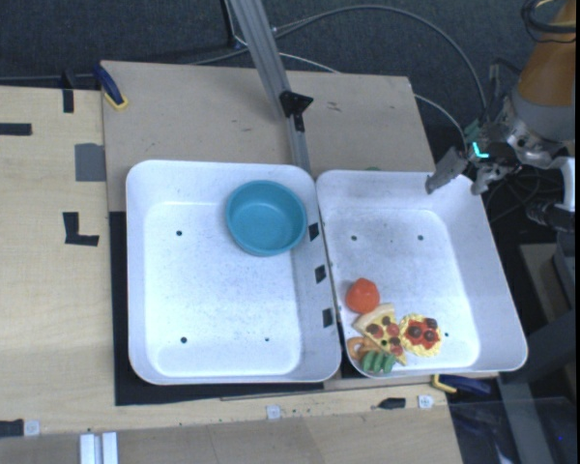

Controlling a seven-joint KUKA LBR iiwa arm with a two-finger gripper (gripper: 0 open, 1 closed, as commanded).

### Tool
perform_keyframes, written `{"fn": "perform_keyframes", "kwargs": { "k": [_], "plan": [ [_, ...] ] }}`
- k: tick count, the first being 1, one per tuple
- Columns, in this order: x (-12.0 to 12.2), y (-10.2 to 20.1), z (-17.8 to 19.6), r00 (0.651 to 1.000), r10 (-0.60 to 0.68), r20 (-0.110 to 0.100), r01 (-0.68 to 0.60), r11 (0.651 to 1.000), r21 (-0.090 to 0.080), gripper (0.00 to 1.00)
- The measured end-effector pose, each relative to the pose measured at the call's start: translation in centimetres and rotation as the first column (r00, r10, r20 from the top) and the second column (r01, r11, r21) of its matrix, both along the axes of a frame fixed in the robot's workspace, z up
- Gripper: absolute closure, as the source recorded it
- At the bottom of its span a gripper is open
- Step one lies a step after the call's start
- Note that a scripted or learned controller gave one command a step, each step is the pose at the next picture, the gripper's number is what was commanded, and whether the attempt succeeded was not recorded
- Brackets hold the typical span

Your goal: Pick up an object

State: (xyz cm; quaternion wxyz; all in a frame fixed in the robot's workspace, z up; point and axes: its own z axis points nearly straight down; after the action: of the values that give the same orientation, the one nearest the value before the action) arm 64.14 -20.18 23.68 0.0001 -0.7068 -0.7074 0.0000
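Camera view: my gripper [461,171], empty with fingers apart, hovers at the right bin's [483,249] far corner in the approach step; next I must descend toward the tomato [362,293] near that bin's front-left corner.

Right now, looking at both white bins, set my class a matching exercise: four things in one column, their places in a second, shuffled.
Things:
1. round blue bowl
2. red tomato-like toy
3. green toy vegetable
4. gripper

Places:
A. over the right bin's far right corner
B. left bin, far right part
C. right bin's near rim
D. right bin, just beyond the pizza slice toy

Pairs: 1-B, 2-D, 3-C, 4-A
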Motion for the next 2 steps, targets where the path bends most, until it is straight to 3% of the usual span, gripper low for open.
{"fn": "perform_keyframes", "kwargs": {
  "k": [1, 2],
  "plan": [
    [0.0, 0.0, 0.0, 1.0, 0.0, 0.0, 0.0, 1.0, 0.0, 0.0],
    [-0.2, 0.3, -6.3, 1.0, 0.0, -0.005, 0.0, 1.0, 0.001, 0.0]
  ]
}}
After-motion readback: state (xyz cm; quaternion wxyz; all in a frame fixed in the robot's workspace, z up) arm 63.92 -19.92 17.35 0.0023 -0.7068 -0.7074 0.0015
